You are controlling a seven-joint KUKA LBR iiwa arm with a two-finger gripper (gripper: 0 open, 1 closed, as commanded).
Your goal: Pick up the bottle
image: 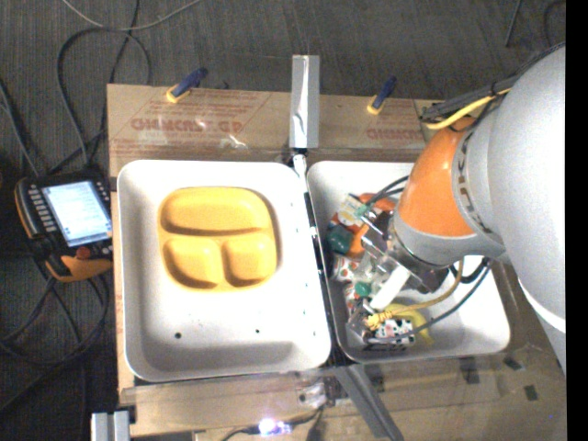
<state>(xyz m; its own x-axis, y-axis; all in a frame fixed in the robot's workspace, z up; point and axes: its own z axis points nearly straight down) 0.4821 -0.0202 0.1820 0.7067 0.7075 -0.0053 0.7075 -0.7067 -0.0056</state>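
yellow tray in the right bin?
No, the yellow tray lies in the left bin; the right bin holds the clutter under the gripper.

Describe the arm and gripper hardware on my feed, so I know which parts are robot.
The arm is bulky, rounded and light grey, with a glossy orange band above the wrist. Below it a darker grey collar leads to the metallic gripper with pale fingers. Black, yellow and white cables loop around the wrist.
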